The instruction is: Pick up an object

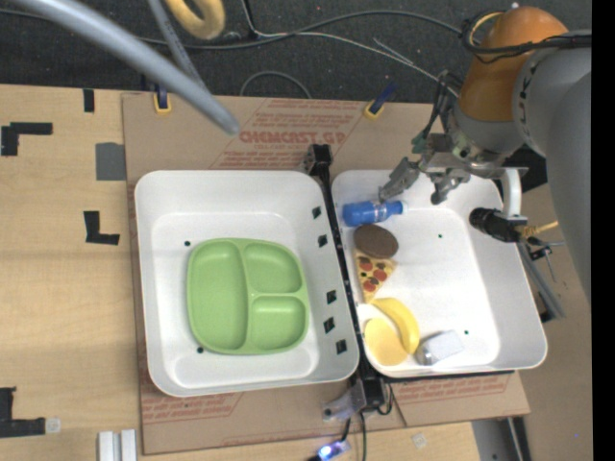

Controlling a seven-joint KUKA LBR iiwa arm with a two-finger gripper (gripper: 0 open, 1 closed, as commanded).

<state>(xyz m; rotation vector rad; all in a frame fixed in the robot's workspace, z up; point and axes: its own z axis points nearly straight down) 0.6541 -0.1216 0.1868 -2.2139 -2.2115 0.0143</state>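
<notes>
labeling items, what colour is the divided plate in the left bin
Light green, seen clearly in the camera view: the divided plate.

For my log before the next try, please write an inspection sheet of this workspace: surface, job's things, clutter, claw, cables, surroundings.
Surface: two white bins side by side, left bin and right bin, on a cardboard sheet over a wooden bench.
Job's things: in the right bin, blue cylinder, brown disc, pizza slice toy, banana, yellow disc, small white-grey item.
Clutter: green divided plate in the left bin.
Claw: claw open above the right bin's far side, one finger near the blue cylinder, nothing between the fingers.
Cables: thin black cables behind the bins.
Surroundings: grey tube at upper left.
</notes>
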